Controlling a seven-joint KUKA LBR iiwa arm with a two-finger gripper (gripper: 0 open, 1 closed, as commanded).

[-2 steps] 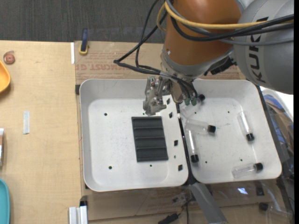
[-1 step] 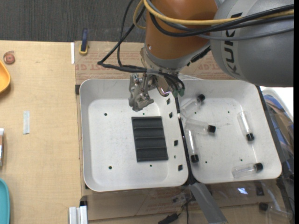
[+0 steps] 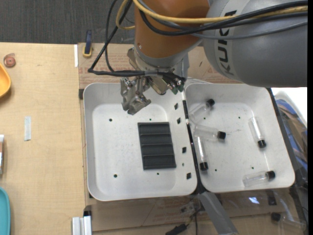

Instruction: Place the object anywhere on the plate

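A black ridged plate lies flat in the middle of the left white bin. Several clear tubes with black caps lie scattered in the right bin, among them one tube by the divider and another tube near the right wall. My gripper hangs under the orange-banded wrist over the back of the left bin, just beyond the plate's far-left corner. The slant of the view and the wrist hardware hide whether anything is between its tips.
The grey arm covers the back right of the scene. On the wooden bench to the left lie an orange object, a small clear strip and a teal object. A blue-handled tool sits behind the left bin.
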